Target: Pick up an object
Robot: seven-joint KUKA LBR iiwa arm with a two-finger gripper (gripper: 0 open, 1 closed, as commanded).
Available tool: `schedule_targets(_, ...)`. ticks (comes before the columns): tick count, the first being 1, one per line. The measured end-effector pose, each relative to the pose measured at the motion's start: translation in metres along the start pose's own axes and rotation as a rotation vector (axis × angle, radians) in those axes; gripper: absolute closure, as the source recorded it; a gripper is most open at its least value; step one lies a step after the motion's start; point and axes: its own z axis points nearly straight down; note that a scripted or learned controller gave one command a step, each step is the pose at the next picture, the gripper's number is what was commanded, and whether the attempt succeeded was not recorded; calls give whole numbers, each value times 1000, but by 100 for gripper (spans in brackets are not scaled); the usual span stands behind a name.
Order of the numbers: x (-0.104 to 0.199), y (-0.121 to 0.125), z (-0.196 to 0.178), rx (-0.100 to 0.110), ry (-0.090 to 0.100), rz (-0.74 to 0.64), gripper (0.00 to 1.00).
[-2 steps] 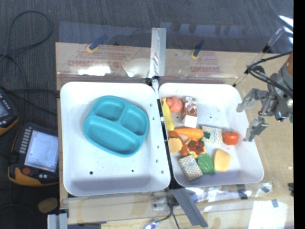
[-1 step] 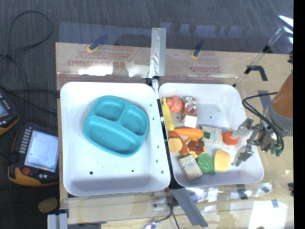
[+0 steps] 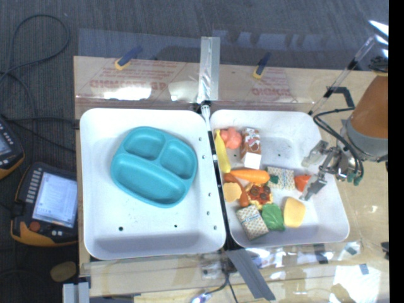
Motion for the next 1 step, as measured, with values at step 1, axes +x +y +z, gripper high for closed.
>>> schedule_targets(1,-62,23,55,-2,-13,49,0)
